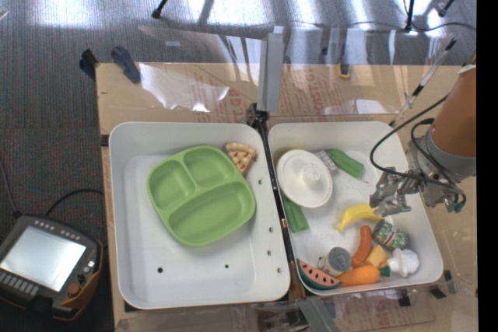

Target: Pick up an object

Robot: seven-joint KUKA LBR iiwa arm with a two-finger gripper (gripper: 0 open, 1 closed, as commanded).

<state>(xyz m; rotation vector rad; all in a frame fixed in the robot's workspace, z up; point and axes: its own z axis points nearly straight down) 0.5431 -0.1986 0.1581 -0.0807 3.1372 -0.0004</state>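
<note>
While the arm (459, 120) reaches in from the right edge of the frame, I see its gripper (387, 202) low over the right bin (354, 130), its metal tip just above the right end of the banana (356, 214). I cannot tell whether the fingers are apart or together; the metal parts blur into one another there, and nothing shows clamped between them. I count 2 white bins on the worktop (179, 85). At lower right of the frame the right bin carries the clutter: a white round lid (305, 177) near its upper left, a green pod (346, 162) to the right of that lid, a green strip (295, 214) along the left wall, the yellow banana at centre, and along the bottom a watermelon slice (319, 274), a grey disc (338, 258), a red-orange sausage shape (362, 245), a carrot (359, 275) and a small white piece (403, 263). The left bin (156, 276) holds a green divided plate (201, 194) with a waffle-patterned wedge (242, 156) just beside its upper right corner. At lower left of the frame a pendant with a screen (45, 259) lies on the floor.
</note>
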